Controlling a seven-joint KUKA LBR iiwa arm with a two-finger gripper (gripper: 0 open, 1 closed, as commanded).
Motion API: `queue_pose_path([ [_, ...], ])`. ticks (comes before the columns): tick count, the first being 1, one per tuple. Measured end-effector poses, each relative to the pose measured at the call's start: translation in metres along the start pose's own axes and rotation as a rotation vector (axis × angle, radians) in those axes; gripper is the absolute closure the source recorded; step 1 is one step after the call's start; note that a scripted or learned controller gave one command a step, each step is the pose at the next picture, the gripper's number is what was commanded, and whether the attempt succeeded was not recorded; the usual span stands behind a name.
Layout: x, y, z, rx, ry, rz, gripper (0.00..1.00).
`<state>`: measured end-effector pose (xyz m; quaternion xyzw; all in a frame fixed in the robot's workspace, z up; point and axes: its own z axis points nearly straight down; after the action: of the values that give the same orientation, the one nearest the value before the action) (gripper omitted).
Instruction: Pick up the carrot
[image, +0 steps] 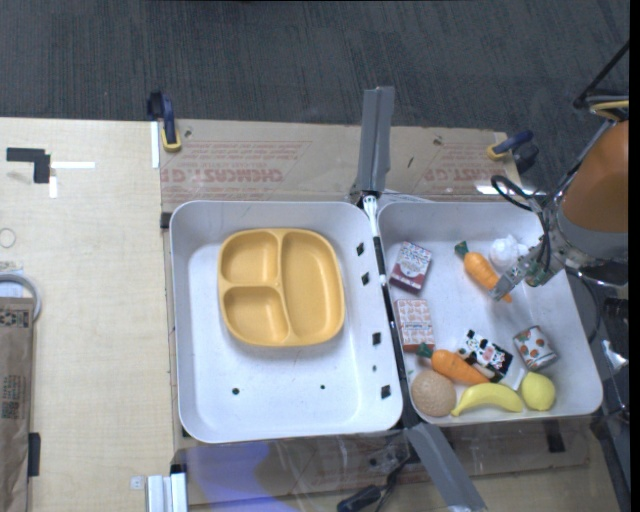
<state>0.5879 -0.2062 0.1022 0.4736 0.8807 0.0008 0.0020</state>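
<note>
The carrot lies slantwise in the right bin, its lower end touching the gripper, whose grip I cannot tell.

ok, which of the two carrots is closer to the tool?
The upper orange carrot, right beside the tool; the other orange carrot lies lower, by the banana.

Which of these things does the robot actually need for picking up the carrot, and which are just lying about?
Part of the job:
upper carrot
lower carrot
tool
right bin

Just lying about:
yellow divided plate
left bin
banana
lemon
two small cartons
can
</note>
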Motion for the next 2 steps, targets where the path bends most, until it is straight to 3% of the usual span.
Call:
queue_pose_path([
  [1,-0.027,0.010,-0.047,0.008,0.004,0.224,1.00],
  [2,0.032,0.067,-0.101,0.003,0.001,0.242,1.00],
])
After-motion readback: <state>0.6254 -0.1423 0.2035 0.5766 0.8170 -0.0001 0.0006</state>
